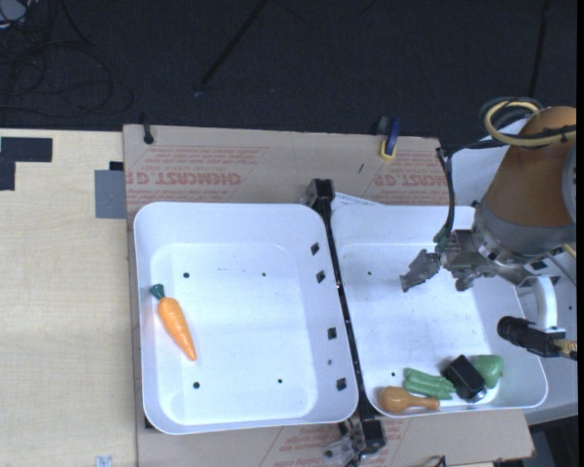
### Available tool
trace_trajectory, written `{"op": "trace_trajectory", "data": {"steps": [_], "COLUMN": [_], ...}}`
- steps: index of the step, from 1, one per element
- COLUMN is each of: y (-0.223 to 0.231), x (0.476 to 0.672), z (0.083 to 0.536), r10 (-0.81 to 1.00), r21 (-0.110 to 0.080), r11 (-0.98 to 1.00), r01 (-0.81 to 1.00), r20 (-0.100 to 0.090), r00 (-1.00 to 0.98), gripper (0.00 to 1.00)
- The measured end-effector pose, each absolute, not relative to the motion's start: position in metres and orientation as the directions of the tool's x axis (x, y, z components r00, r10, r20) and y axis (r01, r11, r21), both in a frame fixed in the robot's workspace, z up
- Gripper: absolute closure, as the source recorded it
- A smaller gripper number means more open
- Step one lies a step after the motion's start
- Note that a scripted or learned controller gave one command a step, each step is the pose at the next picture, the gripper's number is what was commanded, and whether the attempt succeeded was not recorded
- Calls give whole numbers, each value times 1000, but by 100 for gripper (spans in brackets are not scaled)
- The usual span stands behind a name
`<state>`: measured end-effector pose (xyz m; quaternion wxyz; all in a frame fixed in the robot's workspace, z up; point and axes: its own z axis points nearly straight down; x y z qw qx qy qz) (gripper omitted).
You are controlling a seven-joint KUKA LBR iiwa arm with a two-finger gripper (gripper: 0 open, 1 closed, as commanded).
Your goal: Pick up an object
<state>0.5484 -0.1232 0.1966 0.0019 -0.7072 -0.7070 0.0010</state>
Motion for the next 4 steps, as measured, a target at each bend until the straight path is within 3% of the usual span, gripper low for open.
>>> {"op": "trace_trajectory", "data": {"steps": [1, 2, 3, 4], "y": [-124, -121, -167, -191], "x": [548, 561, 497, 475], "z": [206, 338, 388, 369], "r10": [1000, 1000, 1000, 1000], "r21": [-6, 13, 2, -4], "r11": [0, 2, -5, -2], "r01": [1000, 1000, 1000, 1000], "r20": [2, -3, -2, 0], "r00": [0, -2, 5, 2], "gripper": [100, 100, 100, 100]}}
